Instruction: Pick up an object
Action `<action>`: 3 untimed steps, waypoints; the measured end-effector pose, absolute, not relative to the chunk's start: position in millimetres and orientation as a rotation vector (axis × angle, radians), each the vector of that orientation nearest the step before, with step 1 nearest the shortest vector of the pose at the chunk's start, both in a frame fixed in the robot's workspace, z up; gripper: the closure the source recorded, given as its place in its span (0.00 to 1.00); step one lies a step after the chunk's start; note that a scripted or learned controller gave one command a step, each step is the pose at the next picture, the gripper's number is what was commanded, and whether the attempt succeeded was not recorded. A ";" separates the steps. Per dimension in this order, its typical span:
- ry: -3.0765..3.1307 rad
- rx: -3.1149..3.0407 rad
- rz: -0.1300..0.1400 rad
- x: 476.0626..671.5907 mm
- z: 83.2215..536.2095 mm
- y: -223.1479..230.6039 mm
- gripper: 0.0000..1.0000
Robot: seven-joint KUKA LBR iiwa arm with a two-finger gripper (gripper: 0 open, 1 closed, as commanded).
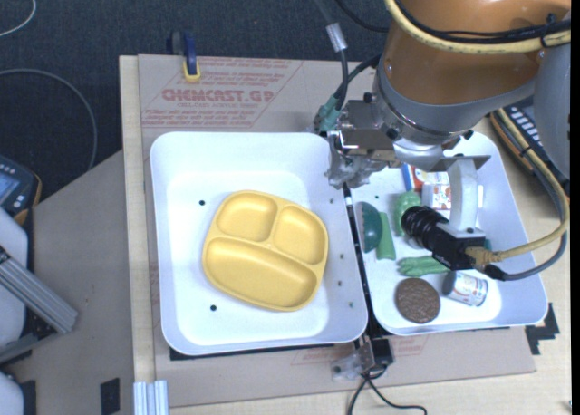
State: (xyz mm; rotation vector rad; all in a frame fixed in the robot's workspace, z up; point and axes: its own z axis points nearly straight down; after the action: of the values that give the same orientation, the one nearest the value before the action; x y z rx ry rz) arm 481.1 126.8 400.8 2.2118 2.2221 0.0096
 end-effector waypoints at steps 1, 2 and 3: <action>2.222 2.209 0.013 481.6 411.0 127.4 1.00; 2.222 2.206 0.016 482.1 421.1 128.2 1.00; 2.223 2.203 0.019 482.6 431.3 128.9 1.00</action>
State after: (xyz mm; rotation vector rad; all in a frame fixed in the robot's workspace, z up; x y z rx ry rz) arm 482.6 128.9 431.3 2.2029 2.2226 0.0189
